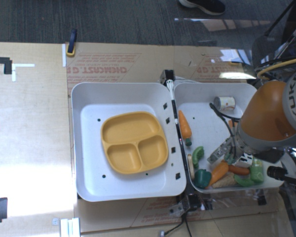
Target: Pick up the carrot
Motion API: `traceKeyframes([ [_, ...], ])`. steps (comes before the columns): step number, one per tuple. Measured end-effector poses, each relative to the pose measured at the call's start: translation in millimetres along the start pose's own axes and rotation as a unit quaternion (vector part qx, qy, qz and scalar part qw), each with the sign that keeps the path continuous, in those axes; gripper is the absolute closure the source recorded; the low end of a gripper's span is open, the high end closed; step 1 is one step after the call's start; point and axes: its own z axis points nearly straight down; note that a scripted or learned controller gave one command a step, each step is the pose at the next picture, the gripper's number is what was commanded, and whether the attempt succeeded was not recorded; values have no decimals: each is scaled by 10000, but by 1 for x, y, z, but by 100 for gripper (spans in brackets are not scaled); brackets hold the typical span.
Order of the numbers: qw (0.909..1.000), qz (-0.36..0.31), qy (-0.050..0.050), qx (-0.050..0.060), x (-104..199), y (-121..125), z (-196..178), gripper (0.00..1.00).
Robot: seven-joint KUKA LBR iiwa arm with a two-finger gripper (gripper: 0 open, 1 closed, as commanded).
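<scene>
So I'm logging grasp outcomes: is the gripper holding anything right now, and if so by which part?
Cannot be told. The gripper sits low over the food pile in the right bin, near an orange carrot, but nothing is visibly gripped.

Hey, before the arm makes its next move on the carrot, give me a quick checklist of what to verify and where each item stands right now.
1. Carrot located: ok. One carrot lies along the right bin's left wall.
2. Right target: cannot tell. A second orange piece lies in the clutter near the front.
3. End effector position: not ok. The end effector sits over the front clutter, apart from the carrot by the wall.
4. Grasp state: cannot tell. The wrist hides it.
5. Room around the carrot: not ok. It is tight against the wall, with a green piece just below it.
6. Yellow tray in the left bin: ok, out of the way.
</scene>
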Motion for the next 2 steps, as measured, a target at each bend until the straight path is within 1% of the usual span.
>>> traceKeyframes([
  [1,9957,926,65,69,-15,76,-87,100],
  [2,9957,920,66,71,-15,76,-87,0],
])
